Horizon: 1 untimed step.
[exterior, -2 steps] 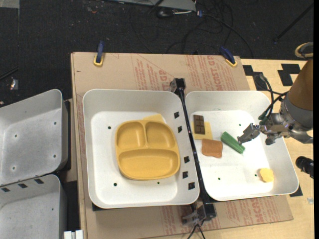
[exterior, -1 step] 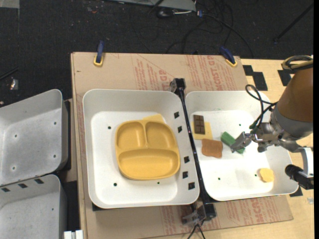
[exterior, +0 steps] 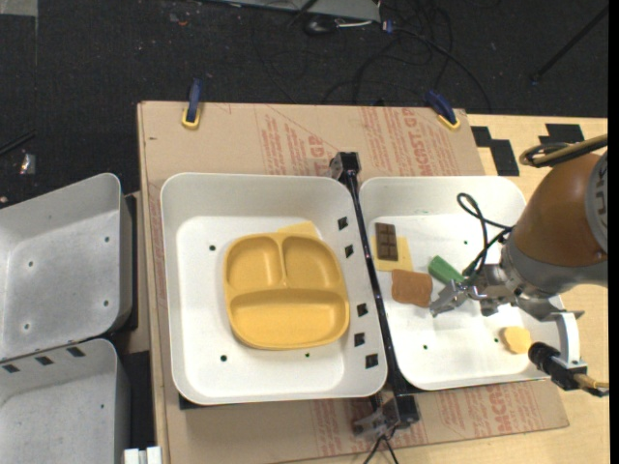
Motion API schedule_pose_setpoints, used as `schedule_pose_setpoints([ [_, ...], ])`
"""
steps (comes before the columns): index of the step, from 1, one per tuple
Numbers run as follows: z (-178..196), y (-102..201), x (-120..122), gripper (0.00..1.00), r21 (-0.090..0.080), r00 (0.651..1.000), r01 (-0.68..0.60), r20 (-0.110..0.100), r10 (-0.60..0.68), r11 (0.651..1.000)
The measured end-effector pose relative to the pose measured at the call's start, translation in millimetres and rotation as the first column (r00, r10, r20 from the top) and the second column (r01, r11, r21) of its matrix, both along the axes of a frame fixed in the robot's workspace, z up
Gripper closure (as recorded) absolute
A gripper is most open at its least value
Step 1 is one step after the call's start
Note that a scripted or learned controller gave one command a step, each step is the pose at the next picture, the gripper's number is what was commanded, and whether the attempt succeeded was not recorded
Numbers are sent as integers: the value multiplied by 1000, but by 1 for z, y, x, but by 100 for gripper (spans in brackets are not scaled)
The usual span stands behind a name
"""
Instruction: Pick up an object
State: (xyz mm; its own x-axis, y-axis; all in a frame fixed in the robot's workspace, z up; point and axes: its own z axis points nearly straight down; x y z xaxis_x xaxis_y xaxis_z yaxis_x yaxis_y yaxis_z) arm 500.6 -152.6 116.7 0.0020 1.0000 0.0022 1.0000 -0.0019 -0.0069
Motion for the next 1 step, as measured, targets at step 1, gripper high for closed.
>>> schedule_pose_setpoints([
  [1,-26,1,0,0,-1,1000,0,4,0,1000],
])
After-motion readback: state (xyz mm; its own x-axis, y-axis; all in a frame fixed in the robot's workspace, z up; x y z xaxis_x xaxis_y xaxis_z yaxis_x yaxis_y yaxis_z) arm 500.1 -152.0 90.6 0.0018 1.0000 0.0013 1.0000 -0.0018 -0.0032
